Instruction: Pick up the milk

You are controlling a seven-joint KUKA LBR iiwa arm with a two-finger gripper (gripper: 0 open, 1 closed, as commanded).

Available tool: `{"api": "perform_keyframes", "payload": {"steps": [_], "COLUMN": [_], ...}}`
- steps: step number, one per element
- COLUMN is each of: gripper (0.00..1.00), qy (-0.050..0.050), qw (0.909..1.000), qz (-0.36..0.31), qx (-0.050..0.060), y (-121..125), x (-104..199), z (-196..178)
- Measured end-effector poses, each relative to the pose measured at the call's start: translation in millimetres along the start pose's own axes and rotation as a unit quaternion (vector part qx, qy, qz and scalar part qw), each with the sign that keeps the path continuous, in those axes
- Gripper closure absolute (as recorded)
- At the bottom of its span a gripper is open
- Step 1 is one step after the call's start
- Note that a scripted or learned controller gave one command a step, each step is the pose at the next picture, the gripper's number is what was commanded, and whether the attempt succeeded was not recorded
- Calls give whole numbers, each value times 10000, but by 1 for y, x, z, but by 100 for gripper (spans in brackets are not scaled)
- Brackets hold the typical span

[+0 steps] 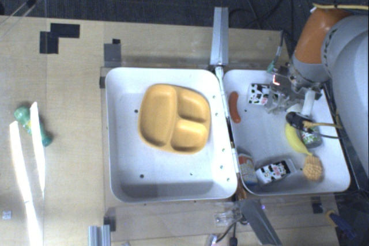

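Note:
A small carton with a black-and-white cow pattern, the milk (pixel 258 94), lies at the back of the right bin (pixel 337 181). My gripper (pixel 277 99) hangs just to its right, close to the carton's edge; whether they touch is unclear. A second cow-patterned carton (pixel 275 171) lies on its side near the front wall of the same bin.
The right bin also holds a red sausage (pixel 234 108) by its left wall, a banana (pixel 296 139), a round waffle (pixel 312 168) and a small can (pixel 246 163). A yellow divided plate (pixel 174 118) sits in the left bin (pixel 124 181).

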State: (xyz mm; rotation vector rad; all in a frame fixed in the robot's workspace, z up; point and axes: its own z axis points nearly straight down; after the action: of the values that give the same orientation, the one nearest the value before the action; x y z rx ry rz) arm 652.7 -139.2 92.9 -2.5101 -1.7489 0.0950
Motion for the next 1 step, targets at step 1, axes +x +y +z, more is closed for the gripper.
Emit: {"api": "perform_keyframes", "payload": {"steps": [1], "gripper": [100], "qy": [111], "qw": [9914], "qz": [1222], "qx": [-454], "y": [-25], "x": [1], "z": [8]}}
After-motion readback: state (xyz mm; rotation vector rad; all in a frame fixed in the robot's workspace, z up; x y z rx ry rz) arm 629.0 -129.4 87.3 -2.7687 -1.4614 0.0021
